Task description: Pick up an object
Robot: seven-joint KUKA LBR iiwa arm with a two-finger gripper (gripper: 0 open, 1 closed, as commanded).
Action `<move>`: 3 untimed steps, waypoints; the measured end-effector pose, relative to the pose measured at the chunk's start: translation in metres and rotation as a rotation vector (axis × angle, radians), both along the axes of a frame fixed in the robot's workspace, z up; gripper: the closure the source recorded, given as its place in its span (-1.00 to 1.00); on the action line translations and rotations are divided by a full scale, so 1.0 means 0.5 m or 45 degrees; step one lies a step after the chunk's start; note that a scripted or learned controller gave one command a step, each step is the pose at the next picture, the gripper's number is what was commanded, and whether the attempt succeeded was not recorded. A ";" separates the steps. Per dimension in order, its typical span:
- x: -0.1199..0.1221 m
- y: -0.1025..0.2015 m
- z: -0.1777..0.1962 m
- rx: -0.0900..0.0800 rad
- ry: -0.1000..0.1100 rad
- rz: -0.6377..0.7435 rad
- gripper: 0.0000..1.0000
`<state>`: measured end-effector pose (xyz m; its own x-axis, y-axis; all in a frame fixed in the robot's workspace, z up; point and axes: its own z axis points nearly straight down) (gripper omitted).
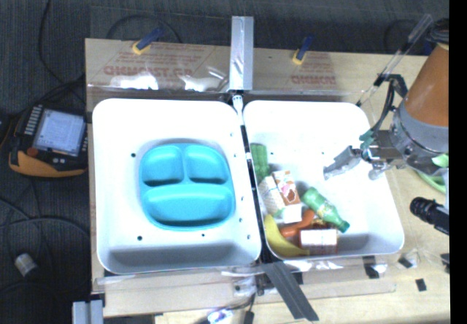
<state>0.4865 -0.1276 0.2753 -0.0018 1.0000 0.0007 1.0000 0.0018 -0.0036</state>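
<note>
While the gripper (355, 160) hovers right of centre with jaws spread and holding nothing, the bottle (325, 209) lies below it in the right bin (306, 122), crowded against the banana (281, 240), so closing fingers might snag a neighbour

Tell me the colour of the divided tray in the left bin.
Light blue: the divided tray shows best in the camera view, lying in the left bin.
</note>
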 end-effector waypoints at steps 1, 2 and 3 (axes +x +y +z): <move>-0.008 -0.004 -0.181 0.001 0.002 -0.061 -1.00; 0.064 -0.054 -0.372 -0.002 -0.014 -0.258 -1.00; 0.066 -0.054 -0.352 0.000 -0.016 -0.258 1.00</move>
<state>0.5195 -0.1545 0.0993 0.1998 0.9798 0.0023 0.9798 -0.1998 0.0091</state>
